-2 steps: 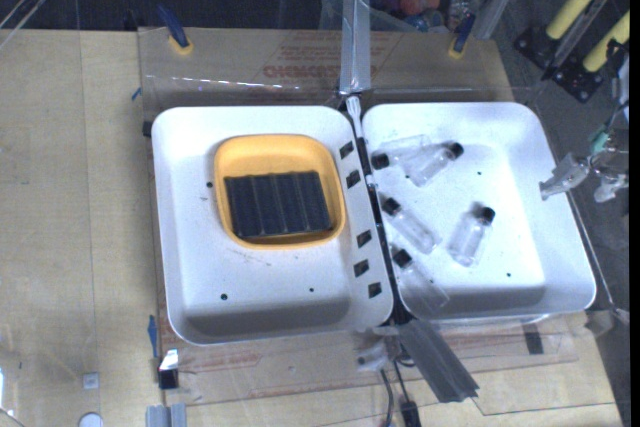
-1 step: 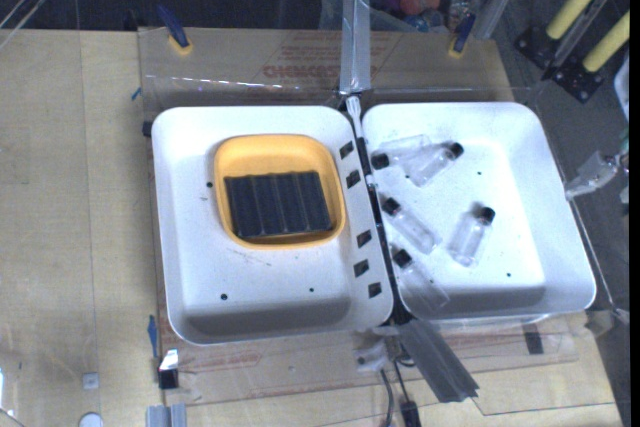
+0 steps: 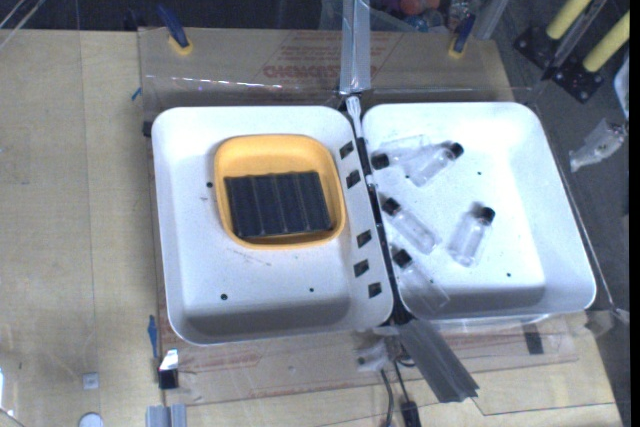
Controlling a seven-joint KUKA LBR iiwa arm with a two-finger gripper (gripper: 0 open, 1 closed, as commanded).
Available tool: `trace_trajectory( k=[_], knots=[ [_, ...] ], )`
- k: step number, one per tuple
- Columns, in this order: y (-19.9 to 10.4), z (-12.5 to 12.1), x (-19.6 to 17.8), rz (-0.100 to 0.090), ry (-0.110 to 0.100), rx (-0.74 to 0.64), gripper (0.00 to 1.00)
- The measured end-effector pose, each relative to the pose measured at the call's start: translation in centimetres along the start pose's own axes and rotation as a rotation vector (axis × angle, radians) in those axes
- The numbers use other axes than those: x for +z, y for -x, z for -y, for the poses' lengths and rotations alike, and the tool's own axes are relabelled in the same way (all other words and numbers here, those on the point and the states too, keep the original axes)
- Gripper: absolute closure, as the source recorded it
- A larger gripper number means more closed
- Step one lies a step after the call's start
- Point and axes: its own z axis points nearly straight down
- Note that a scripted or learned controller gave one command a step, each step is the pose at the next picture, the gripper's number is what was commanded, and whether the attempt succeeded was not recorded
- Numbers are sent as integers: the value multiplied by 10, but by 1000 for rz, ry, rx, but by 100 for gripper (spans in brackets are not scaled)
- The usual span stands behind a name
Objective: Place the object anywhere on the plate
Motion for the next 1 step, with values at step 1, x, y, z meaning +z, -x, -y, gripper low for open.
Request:
trace_trajectory(
  k=[1],
  knots=[
    [-4, -2, 21, -2, -7, 46, 0]
  ],
)
